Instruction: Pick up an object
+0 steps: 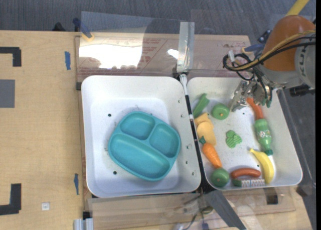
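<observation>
Red sausage (245, 173) by yellow banana (265, 163), fingers (239, 99) apart above green apple (219, 111)

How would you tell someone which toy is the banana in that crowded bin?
Start at the right white bin, the one holding the toy food. Go to its near right corner, below the green bottle. The banana lies there beside the red sausage; it is the only bright yellow, curved piece, with a dark tip.

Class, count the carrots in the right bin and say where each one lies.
2. One carrot lies near the left wall, toward the front. The other carrot lies at the back right, just beside the gripper. The arm may hide more.
</observation>
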Robot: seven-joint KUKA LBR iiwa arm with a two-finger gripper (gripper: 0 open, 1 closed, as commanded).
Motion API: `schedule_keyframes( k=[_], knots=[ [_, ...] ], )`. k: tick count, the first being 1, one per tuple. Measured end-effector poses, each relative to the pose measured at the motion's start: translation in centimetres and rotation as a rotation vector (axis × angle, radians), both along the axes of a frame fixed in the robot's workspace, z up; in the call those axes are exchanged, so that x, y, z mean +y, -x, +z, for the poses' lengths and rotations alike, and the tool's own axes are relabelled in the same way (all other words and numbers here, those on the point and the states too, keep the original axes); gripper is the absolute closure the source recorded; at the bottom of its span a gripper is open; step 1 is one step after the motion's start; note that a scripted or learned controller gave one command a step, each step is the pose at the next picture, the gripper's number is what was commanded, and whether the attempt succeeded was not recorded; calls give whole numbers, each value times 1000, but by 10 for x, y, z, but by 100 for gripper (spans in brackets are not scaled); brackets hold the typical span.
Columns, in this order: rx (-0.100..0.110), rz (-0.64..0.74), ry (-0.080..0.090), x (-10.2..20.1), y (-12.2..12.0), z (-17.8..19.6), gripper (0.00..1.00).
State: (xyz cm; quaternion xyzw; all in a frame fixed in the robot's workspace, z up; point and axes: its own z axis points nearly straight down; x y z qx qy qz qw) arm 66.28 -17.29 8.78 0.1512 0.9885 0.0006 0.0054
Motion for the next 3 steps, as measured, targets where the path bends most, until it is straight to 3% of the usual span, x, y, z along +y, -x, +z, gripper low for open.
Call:
schedule_keyframes(
  k=[1, 2, 3],
  knots=[
    [-13, -77, 4, -16, 8, 159, 100],
    [3, -77, 1, -15, 11, 149, 0],
    [-2, -97, 2, -41, 23, 2, 0]
  ],
)
